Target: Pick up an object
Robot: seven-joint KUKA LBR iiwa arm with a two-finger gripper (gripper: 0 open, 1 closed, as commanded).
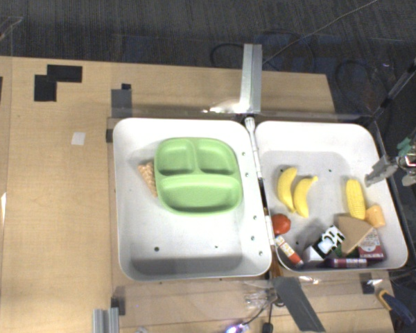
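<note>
Two shallow white bins sat side by side on the wooden bench (55,207), meeting at a central divider. Left bin (135,252): it held a green divided plate (197,174), lying flat in the upper middle, with a tan waffle-textured item (148,177) tucked partly under the plate's left edge. Right bin (319,141): it held all the other candidate objects, grouped in its lower half. Noted there were two yellow bananas (295,190) lying just beside each other left of centre, a corn cob (355,198) toward the right wall, and an orange piece (376,216) touching the cob's lower end. A red tomato (281,223) lay by the divider, with a small red-and-white bottle (288,250) below it. A black-and-white item (331,241), a tan wedge (355,231) and a dark red packet (353,259) were crowded together along the front wall; their exact overlap could not be determined.

The gripper (378,172) was observed at the right edge of the right bin, above the rim and near the upper end of the corn cob, apart from it. No object was seen between its fingers. Whether the fingers stood parted or together could not be told at this angle. Nothing in either bin was lifted.
</note>
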